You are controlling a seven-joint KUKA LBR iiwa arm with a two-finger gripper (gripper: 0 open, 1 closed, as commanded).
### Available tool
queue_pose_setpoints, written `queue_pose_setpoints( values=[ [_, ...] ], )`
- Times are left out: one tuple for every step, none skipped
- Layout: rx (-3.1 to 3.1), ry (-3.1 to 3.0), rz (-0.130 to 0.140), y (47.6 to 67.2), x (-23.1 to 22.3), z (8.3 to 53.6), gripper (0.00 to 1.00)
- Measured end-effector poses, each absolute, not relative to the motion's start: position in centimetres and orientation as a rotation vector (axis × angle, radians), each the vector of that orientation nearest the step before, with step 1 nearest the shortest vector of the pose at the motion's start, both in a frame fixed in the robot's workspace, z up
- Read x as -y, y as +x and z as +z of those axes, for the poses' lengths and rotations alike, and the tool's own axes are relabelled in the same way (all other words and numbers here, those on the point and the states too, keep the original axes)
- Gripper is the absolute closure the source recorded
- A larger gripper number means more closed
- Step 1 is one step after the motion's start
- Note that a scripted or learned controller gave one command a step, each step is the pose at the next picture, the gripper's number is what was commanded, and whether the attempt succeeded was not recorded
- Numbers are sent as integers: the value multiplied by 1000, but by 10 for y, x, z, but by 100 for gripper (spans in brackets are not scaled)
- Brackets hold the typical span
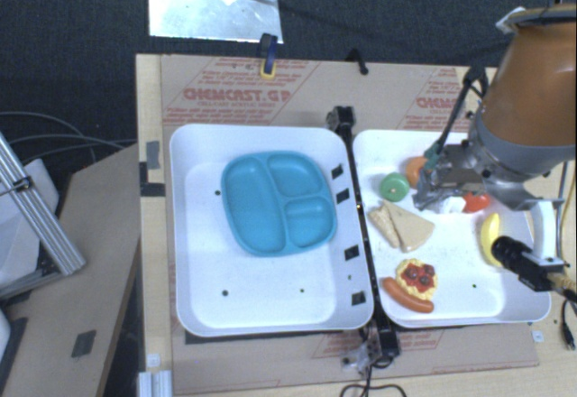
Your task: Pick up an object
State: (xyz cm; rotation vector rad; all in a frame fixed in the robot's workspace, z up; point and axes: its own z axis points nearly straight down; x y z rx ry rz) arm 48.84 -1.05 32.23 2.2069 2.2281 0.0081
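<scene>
The right bin [451, 307] holds toy food: a green round piece [393, 187], an orange piece [415, 170] partly behind the arm, a tan sandwich wedge [403, 226], a pizza slice [416, 276] with a sausage [407, 295] beside it, a yellow banana [489, 235] and a red piece [475, 201]. My gripper [439, 194] hangs low over the bin's upper middle, between the green piece and the red piece, just above the sandwich wedge. Its fingertips are dark and blurred against the bin floor.
The left bin [194, 287] holds a blue divided plate [278, 203]. A black clamp bar [356, 215] runs along the wall between the bins. A black cylinder [518, 262] on the arm overhangs the right bin's right side. Cardboard lies under both bins.
</scene>
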Motion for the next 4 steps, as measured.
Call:
queue_pose_setpoints(
  values=[
    [-2230,2211,4,500,-46,311,100],
    [-2232,2209,13,492,-114,368,100],
    [-2229,2209,8,493,-110,377,100],
    [-2224,2223,-6,486,-117,300,100]
  ],
)
